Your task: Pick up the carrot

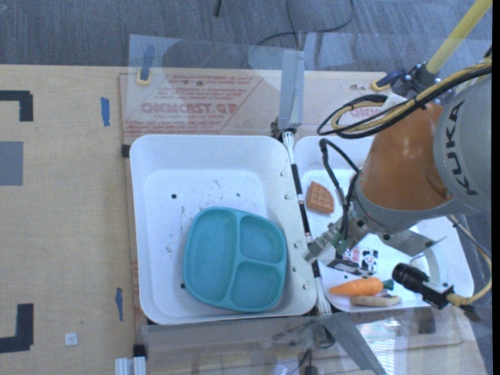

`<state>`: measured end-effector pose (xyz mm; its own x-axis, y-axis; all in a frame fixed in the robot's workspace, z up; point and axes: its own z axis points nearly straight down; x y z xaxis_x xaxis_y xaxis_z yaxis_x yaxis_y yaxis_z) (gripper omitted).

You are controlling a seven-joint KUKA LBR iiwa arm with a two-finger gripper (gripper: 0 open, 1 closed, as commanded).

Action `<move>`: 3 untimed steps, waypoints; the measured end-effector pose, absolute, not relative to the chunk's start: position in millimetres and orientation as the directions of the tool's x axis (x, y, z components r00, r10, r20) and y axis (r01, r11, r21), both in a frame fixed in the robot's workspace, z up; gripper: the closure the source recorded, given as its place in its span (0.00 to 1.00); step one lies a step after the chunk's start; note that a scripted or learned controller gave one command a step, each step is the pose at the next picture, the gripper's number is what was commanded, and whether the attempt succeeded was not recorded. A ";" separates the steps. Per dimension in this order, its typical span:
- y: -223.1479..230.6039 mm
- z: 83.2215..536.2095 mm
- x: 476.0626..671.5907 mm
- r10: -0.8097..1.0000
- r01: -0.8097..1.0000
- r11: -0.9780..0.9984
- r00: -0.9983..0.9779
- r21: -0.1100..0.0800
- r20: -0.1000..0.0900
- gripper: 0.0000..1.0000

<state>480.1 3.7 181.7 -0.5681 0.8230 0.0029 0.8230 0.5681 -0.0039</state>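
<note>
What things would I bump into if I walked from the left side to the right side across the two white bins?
teal divided plate → waffle-like piece → carrot → orange band of the arm

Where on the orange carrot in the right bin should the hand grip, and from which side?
Probably mid-body. The orange toy carrot lies flat and roughly left-right near the front wall of the right white bin, thick end at right, tip at left. Come from straight above, closing across its short width. A pale tan oblong piece sits right against its front side, so keep that finger's path tight.
</note>
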 end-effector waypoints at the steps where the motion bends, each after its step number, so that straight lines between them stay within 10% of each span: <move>1: -19.0 181.5 489.6 0.961 0.961 0.275 -0.275 -0.003 -0.001 1.00; 2: -18.8 181.7 489.7 0.961 0.961 0.276 -0.276 -0.003 -0.001 0.00; 3: -60.2 181.9 480.1 0.965 0.965 0.263 -0.263 -0.004 0.001 0.00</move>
